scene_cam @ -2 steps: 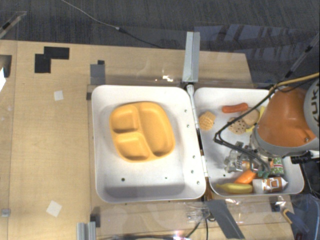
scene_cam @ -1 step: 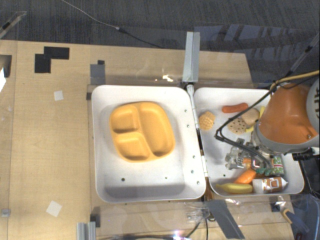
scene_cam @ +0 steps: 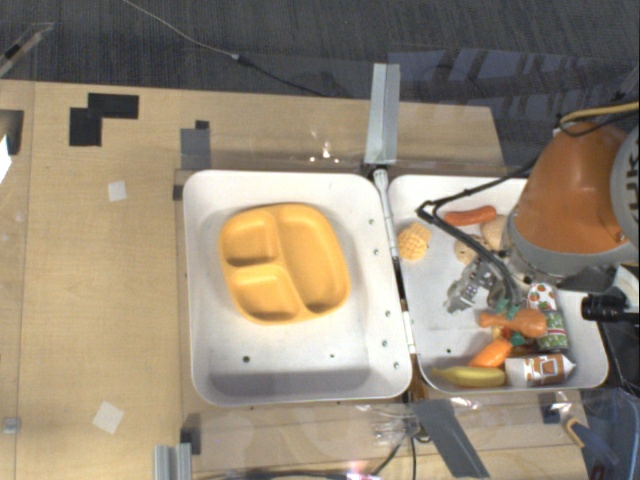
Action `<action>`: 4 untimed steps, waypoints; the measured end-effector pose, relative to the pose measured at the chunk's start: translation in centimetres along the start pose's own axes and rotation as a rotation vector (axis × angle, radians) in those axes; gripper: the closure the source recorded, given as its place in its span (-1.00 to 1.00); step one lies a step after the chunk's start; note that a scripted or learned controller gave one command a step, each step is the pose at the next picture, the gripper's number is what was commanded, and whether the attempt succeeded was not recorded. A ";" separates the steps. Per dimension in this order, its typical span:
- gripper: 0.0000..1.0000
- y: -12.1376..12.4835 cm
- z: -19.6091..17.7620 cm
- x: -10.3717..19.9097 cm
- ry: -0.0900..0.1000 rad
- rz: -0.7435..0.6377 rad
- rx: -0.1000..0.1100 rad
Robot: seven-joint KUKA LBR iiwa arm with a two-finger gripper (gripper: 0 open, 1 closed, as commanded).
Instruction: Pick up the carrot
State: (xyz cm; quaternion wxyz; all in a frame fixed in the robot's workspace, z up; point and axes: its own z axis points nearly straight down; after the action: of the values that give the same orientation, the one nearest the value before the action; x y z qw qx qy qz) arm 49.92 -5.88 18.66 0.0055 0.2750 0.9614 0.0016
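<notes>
Carrot (scene_cam: 492, 352): orange, tapered, lying in right bin (scene_cam: 430, 258) | claw (scene_cam: 468, 293): fingers possibly apart, cannot tell

On the wooden worktop (scene_cam: 90, 318) two shallow white bins sit side by side: the left bin (scene_cam: 290, 373) holds a yellow three-compartment tray (scene_cam: 284, 262), lying near its centre. The right bin (scene_cam: 430, 333) holds a waffle-like biscuit (scene_cam: 413, 240) near its left wall, a sausage (scene_cam: 468, 215) at the back, a carrot (scene_cam: 491, 353) just behind a banana (scene_cam: 473, 376) at the front edge, and a small carton (scene_cam: 540, 369) beside them. The grey arm with its orange band (scene_cam: 572, 193) reaches in from the right, its hand (scene_cam: 472, 290) low over the right bin's middle, just behind the carrot.
</notes>
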 end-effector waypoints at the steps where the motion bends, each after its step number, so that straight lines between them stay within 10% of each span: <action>1: 1.00 2.9 0.1 1.1 0.002 -0.418 0.000; 2: 1.00 -1.6 -2.9 -6.0 -0.001 -0.367 0.003; 3: -1.00 -1.3 -2.9 -5.8 0.001 -0.372 0.001; 4: -1.00 -2.7 8.6 -4.7 0.013 -0.400 0.003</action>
State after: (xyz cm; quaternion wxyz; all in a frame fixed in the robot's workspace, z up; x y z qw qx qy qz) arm 52.59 -10.68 10.08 -0.0008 0.0784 0.9969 0.0006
